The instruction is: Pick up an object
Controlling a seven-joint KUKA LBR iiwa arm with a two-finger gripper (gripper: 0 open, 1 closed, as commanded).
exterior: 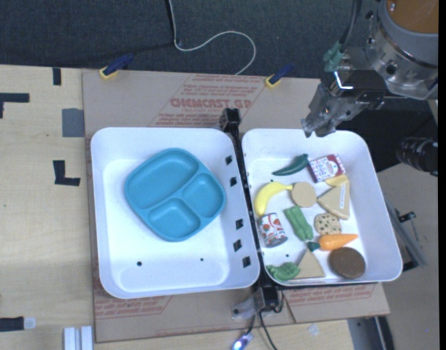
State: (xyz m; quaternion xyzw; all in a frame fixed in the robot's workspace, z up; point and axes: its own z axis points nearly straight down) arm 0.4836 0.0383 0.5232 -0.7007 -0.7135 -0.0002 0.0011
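Observation:
The right bin (368, 168) holds several toy foods: a yellow banana (268, 194), a dark green pepper (291, 165), a red-and-white carton (326, 168), a cheese wedge (338, 199), a cookie (327, 224), an orange carrot (335, 242), a brown disc (347, 262), a small can (272, 230) and a green pod (298, 222). My gripper (319, 127) hangs above the bin's far rim, up and right of the pepper, with nothing seen between its fingers.
The left bin (109, 195) holds a blue divided plate (174, 193). Black clips run down the seam between the bins (238, 195). A white cable (208, 39) loops across the cardboard behind the bins. Yellow and blue clamps (117, 65) sit at the board's far corners.

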